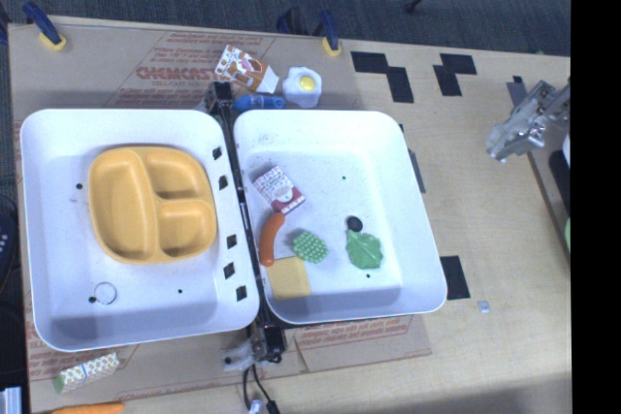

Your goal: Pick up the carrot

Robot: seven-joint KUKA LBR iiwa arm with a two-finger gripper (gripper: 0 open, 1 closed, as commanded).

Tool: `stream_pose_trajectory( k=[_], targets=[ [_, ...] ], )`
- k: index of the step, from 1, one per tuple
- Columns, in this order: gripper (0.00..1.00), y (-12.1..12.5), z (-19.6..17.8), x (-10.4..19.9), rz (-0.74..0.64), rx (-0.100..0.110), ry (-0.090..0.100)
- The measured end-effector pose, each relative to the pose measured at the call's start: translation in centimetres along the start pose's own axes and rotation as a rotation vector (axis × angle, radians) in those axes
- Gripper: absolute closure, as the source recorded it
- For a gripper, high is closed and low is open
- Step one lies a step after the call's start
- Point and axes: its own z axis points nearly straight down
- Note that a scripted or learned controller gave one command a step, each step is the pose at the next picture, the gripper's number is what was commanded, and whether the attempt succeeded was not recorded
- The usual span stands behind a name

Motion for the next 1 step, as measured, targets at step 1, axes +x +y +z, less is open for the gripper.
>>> stream_pose_trajectory(
  k=[1],
  targets=[
    [1.0,0.05,-1.11,-0.1,-0.003,-0.001,-0.005]
  ],
)
